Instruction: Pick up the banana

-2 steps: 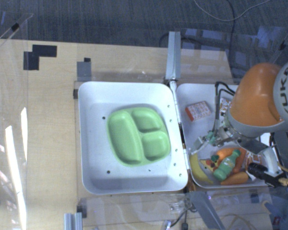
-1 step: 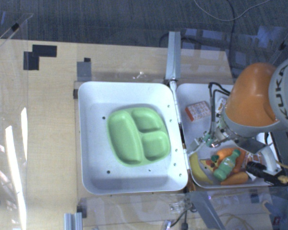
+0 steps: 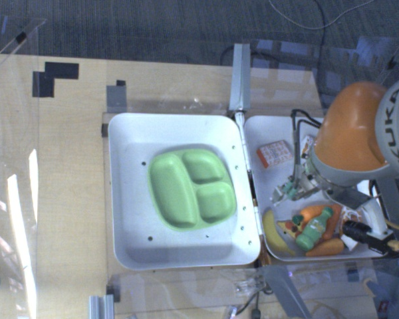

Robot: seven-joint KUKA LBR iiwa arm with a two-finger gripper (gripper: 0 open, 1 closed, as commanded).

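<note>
The banana (image 3: 273, 230) lies in the right bin (image 3: 253, 153), a yellow curve along the bin's lower left wall. My gripper (image 3: 289, 191) hangs over the middle of that bin, just above and slightly right of the banana's upper end. The grey arm with its orange band (image 3: 349, 135) hides the bin's right half. Nothing of the banana is lifted; it rests on the bin floor.
Beside the banana lie a green bottle (image 3: 314, 230), an orange carrot (image 3: 324, 248) and other small items, packed close. A red and white box (image 3: 274, 153) sits farther back. The left bin (image 3: 130, 244) holds a green divided plate (image 3: 191, 188).
</note>
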